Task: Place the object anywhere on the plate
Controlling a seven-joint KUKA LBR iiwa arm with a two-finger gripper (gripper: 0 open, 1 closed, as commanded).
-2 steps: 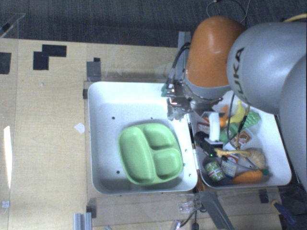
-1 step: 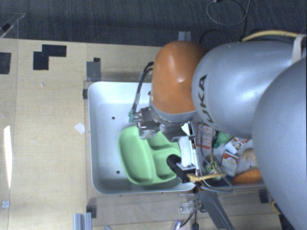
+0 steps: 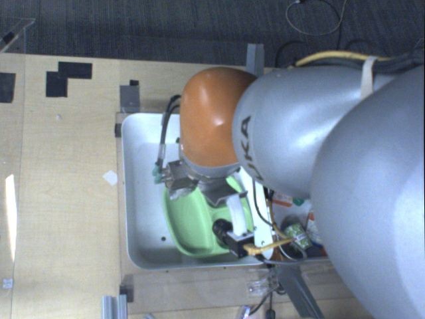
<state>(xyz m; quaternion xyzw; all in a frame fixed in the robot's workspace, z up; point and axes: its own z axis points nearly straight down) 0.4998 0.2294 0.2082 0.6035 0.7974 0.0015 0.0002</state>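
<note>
**Arm low over the plate, grasp hidden**

We cannot tell how the gripper (image 3: 199, 190) stands or whether it carries anything: the wrist and the orange band (image 3: 209, 115) cover that spot from above. Directly under the wrist lies the green plate (image 3: 189, 228), in the near part of the left bin (image 3: 136, 178), its near-left edge showing clear of the arm. We cannot make out the object to be placed; it may be under the wrist or among the small items (image 3: 295, 234) in the right bin, beside the arm's grey body. We judge the arm to be at the plate, so either a release is at hand or it is already made. Neither can be confirmed from here. The counter (image 3: 60, 191) lies to the left.
</note>
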